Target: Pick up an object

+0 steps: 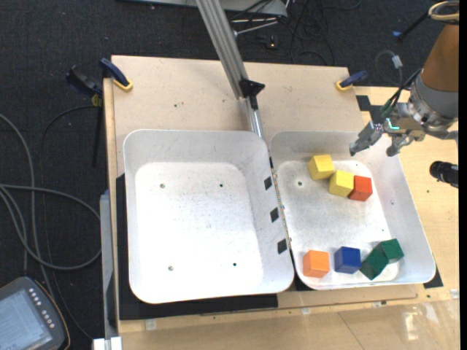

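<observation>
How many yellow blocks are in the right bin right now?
2. One yellow cube block sits at the back of the right white bin; the second yellow cube block sits just in front of it, against an orange-red block. None looks hidden.

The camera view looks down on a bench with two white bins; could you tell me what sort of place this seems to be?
Probably a robotics lab set up for grasping trials. The wooden bench is clamped at its corners, loose cables trail over dark carpet, and the right bin holds coloured blocks such as the blue block, with the gripper above its far edge.
</observation>
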Available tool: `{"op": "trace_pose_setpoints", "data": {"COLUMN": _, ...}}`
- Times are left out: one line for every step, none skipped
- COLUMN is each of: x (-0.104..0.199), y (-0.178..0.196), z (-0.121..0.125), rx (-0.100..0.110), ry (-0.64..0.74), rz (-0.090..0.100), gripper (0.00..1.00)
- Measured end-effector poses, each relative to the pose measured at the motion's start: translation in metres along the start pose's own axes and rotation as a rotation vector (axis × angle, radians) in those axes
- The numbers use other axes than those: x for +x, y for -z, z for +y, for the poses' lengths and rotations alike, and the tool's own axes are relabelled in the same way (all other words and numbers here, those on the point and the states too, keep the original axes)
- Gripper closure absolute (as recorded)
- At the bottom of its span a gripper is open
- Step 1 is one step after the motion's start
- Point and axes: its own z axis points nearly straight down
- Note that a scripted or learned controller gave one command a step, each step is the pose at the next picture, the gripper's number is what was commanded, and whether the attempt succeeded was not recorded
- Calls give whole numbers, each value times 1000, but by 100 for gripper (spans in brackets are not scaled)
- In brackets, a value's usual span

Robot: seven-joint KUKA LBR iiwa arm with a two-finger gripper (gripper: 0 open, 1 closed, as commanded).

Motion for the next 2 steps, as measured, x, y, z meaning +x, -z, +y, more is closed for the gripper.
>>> {"op": "trace_pose_setpoints", "data": {"x": 0, "y": 2, "z": 0, "rx": -2, "ry": 2, "rz": -1, "gripper": 0}}
{"op": "trace_pose_setpoints", "data": {"x": -8, "y": -47, "z": -5, "rx": 1, "ry": -3, "rz": -1, "gripper": 0}}
